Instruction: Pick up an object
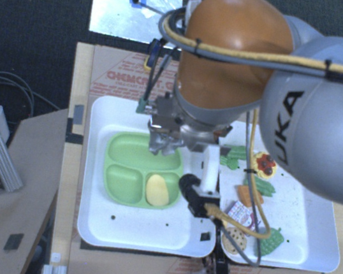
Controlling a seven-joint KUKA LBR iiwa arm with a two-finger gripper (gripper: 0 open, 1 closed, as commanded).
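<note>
The gripper (169, 144) is hovering over the green tray (130, 159), jaws' state unclear, while the yellow piece (158, 190), seemingly light, smooth and rounded, is lying at the tray's 5 o'clock, best pinched across its narrow sides.

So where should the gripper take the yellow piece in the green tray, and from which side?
Grip the yellow piece across its narrow width, coming from straight above. It lies flat in a compartment of the green tray, whose low walls probably block a sideways approach.
</note>
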